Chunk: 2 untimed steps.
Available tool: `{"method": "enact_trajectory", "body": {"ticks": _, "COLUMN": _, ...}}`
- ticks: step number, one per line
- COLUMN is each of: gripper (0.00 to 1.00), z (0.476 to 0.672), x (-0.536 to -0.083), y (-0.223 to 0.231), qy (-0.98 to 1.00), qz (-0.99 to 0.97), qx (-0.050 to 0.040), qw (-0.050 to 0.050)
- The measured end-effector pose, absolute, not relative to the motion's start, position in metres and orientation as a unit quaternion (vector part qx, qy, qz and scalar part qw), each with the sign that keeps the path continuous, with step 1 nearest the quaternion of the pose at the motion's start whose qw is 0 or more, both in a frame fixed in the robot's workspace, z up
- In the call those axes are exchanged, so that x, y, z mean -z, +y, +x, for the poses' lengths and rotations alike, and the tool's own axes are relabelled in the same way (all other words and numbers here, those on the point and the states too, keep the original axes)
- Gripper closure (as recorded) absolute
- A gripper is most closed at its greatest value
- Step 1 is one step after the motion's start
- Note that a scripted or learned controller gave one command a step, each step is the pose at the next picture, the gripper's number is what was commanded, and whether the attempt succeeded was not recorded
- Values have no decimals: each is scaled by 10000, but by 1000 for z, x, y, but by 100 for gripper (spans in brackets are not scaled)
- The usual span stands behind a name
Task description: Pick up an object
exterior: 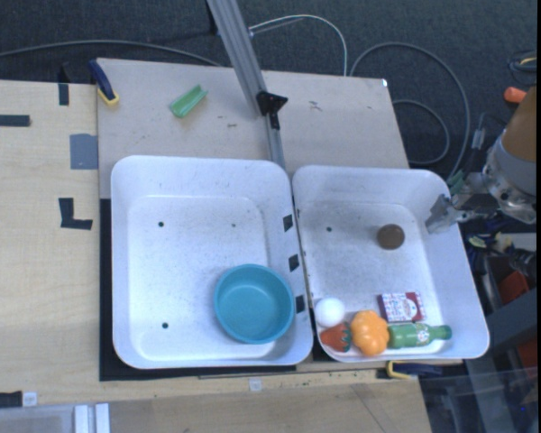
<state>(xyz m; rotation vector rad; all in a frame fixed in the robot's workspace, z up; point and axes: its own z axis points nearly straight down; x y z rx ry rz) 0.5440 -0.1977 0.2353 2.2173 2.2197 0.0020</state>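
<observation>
Objects lie in the right bin (451, 269): a brown round lump (390, 236) near its middle, and along the near edge a white ball (329, 311), an orange pepper (370, 332), a green bottle (418, 335) and a small red packet (400, 306). A blue bowl (253, 303) sits in the left bin (135, 242). The end effector (440, 212) hovers over the right bin's far right rim, holding nothing; whether it is released or clenched cannot be told.

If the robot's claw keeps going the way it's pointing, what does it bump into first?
Probably the brown ball. The gripper sits at the right bin's right rim, pointing left and slightly down into it, and the ball lies nearest along that line. Height is hard to judge, so it might pass over.
</observation>
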Motion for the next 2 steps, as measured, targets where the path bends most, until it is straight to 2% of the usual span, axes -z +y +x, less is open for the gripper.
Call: {"method": "enact_trajectory", "body": {"ticks": 2, "gripper": 100, "z": 532, "x": -228, "y": -100, "qy": 7092, "qz": 7050, "qx": 2, "qw": -14}}
